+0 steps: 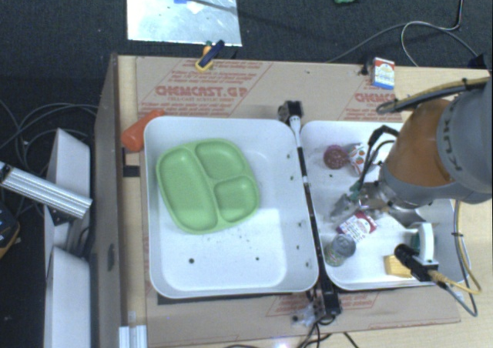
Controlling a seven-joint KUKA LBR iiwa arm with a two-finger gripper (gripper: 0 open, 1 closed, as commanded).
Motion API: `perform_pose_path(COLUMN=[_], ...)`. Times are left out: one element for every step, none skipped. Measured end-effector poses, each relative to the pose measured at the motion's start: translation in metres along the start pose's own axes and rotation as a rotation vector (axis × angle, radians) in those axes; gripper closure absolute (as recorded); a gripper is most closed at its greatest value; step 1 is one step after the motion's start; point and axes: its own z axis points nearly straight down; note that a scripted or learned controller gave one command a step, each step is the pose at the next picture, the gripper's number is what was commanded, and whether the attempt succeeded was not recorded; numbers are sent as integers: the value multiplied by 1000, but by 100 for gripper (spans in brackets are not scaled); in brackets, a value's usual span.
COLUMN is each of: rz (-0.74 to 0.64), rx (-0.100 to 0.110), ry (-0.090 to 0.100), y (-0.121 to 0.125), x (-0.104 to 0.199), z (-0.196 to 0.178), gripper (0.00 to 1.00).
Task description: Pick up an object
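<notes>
The cardboard sheet (231, 85) reads "CHEMCAST" (red print, repeated).

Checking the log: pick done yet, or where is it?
Not done. The arm has reached into the right bin, with the claw low among the items, just above a red-and-white packet. Nothing looks lifted; the packet and a round tin lie on the bin floor. Grasping and lifting remain.
</notes>
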Motion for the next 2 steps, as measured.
perform_pose_path(rz=[-1, -3], rx=[-2, -4], ry=[0, -2], y=[1, 55], x=[0, -33], z=[-10, -92], gripper=[100, 100])
